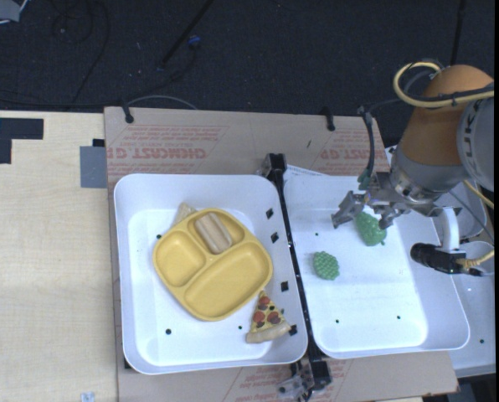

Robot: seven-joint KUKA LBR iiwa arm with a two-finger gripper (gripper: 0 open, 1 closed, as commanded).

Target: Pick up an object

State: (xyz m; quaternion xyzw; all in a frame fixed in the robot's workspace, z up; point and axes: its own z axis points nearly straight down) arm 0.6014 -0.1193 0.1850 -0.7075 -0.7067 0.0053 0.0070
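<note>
Two green toys lie in the right bin [417,325]; gripper [368,212] spread open over the upper one.
I read the fingers as splayed apart, one each side of the green lump [372,229], not closed on it; contact I cannot tell. That lump sits in the bin's upper middle, its long axis running up-left to down-right, narrow end toward the gripper. I judge it light, moulded plastic, stiff, a bit slick, so I would pinch across the short width at mid-body. The round green piece [326,265] lies near, lower left, no clear axis. Left bin holds a yellow tray [233,283] and pizza slice [267,318].
</note>
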